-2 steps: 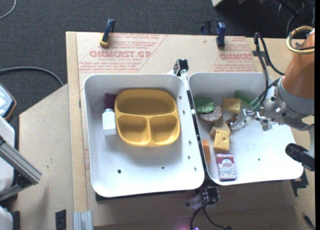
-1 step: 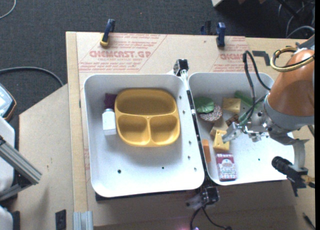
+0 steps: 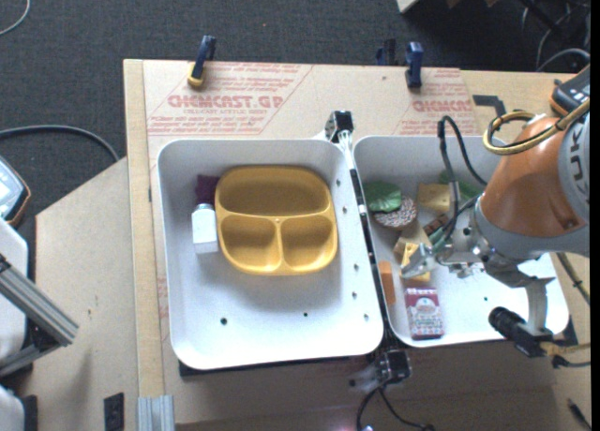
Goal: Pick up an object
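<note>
Low over the right bin (image 3: 553,312), the hand (image 3: 424,265) sits among the clutter; whether it grips anything I cannot tell. Far to its left lies a yellow divided tray (image 3: 276,219) with a small white bottle (image 3: 204,228) beside it. Just below the hand rests a red packet (image 3: 425,312); just above it, a brown cookie (image 3: 397,214).

Pincer (image 3: 419,265) low (arm (image 3: 530,200) bent)

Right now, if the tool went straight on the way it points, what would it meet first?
Probably the small yellow piece just left of the tool, then the orange stick by the bin's left wall; depth is unclear from above.
</note>
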